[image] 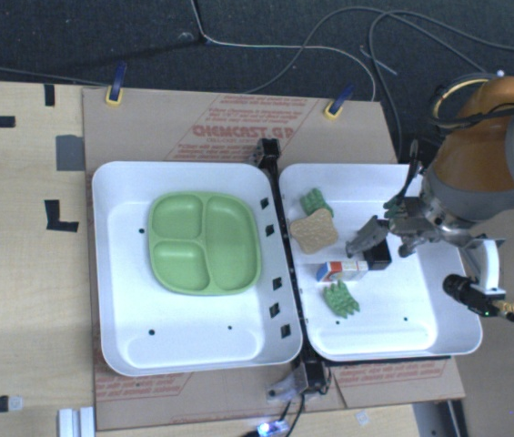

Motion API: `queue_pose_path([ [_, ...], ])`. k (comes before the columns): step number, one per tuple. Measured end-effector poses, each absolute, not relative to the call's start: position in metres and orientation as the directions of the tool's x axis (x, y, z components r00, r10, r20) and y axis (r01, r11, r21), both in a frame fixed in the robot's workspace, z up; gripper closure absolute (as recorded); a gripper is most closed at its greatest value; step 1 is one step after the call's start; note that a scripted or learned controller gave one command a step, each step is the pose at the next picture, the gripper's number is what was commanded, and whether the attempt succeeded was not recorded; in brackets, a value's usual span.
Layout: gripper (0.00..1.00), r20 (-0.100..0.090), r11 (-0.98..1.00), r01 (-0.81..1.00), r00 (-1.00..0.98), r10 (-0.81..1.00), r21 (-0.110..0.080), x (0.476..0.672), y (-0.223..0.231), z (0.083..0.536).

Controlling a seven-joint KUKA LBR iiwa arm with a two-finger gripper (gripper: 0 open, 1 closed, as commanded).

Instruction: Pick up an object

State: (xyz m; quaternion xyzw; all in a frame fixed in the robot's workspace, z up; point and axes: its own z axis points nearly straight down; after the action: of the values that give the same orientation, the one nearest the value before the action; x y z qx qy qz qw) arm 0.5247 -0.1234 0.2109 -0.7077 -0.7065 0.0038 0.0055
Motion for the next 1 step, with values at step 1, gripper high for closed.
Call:
queue_pose_path([
  [1,0.00,0.001,0.001,1.000,-0.001,1.000,-0.002,0.5273,-0.1233,0.2163],
])
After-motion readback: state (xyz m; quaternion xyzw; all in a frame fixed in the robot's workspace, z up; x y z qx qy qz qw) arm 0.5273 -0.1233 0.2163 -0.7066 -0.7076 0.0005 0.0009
